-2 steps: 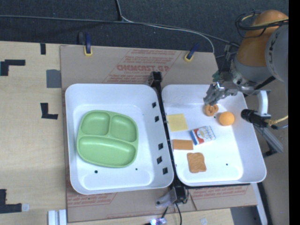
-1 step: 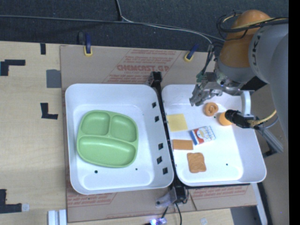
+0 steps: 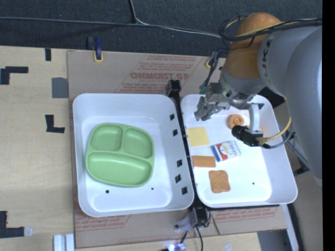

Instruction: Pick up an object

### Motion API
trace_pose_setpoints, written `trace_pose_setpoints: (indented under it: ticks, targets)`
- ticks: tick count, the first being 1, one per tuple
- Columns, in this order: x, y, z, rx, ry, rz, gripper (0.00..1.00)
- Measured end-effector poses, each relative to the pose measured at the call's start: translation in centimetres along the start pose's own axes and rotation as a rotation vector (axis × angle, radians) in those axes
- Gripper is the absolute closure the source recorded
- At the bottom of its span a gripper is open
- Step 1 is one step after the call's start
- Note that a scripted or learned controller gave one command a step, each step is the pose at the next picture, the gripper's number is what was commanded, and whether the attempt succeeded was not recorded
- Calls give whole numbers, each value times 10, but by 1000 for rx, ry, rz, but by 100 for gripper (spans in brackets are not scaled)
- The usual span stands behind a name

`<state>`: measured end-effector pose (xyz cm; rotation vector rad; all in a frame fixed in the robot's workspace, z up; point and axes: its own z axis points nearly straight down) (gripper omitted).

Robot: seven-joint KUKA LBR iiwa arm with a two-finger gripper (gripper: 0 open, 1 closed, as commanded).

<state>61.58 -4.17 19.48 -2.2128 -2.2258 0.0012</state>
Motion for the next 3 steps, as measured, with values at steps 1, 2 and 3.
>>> trace_pose_setpoints:
  ticks: [1, 2, 3]
  targets:
    - [46, 2, -15, -3, 0, 0, 100]
    - [97, 5, -10, -1, -1, -1, 100]
    - [140, 5, -21, -2, 0, 0, 100]
